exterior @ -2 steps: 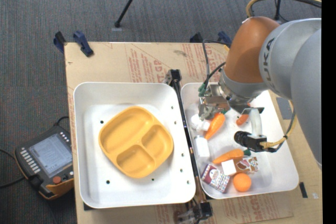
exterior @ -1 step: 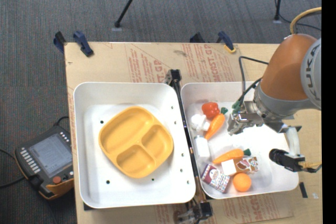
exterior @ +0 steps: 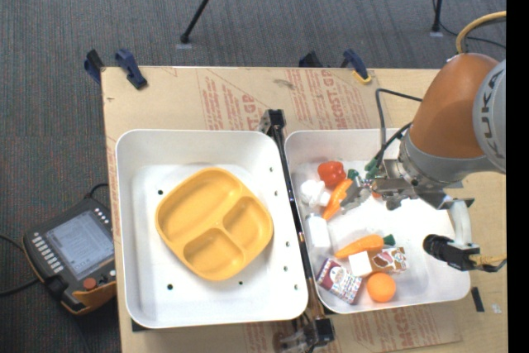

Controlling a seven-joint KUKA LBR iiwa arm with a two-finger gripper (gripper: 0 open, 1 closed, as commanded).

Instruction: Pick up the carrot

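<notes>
An orange carrot (exterior: 337, 198) with a green top lies tilted in the upper left part of the right bin (exterior: 453, 281), just below a red tomato-like piece (exterior: 331, 172). A second orange, carrot-shaped piece (exterior: 360, 245) lies flat lower down in the same bin. My gripper (exterior: 361, 188) hangs low over the bin, right at the upper end of the tilted carrot. The wrist and its dark parts hide the contact, so I cannot tell whether it touches or holds the carrot.
The right bin also holds an orange ball (exterior: 381, 287), a small carton (exterior: 340, 279), a brown packet (exterior: 390, 259), and white pieces (exterior: 312, 192) near its left wall. A yellow divided plate (exterior: 214, 223) lies in the left bin (exterior: 140, 293). The bin walls meet at the middle.
</notes>
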